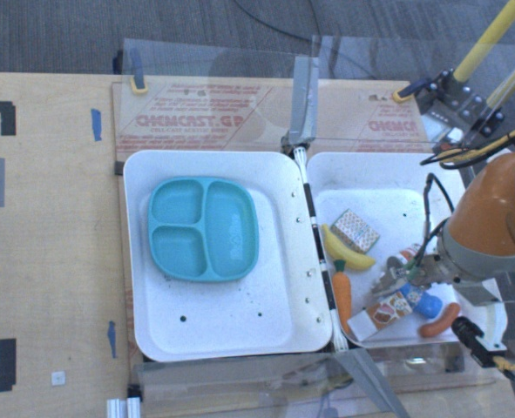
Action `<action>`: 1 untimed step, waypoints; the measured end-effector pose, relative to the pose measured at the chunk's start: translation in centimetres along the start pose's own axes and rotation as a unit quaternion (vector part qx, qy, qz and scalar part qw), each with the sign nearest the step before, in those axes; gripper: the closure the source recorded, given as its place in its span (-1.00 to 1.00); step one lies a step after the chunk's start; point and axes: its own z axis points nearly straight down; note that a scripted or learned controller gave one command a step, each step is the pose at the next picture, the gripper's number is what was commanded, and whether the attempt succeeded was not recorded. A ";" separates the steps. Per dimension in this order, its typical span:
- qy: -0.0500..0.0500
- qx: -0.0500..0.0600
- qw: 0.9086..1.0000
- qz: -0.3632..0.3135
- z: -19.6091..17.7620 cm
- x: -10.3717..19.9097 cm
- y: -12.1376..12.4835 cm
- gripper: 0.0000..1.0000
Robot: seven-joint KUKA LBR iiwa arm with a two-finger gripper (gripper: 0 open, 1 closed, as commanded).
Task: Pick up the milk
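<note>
We have one fixed camera, set above the bench [48, 233] and looking down at a slant. Both white bins lie in its frame side by side: the left bin [152, 320] sits near the middle of our picture, the right bin [388, 177] toward the right edge. The far floor shows along the top. The arm [492, 216] enters from our right. We stand at a middling distance.

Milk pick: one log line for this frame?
claw low in right bin | just above milk carton | carton lying beside carrot | not lifted
</note>
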 end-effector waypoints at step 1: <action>0.000 0.000 1.000 -0.031 0.0 3.5 0.5 -1.00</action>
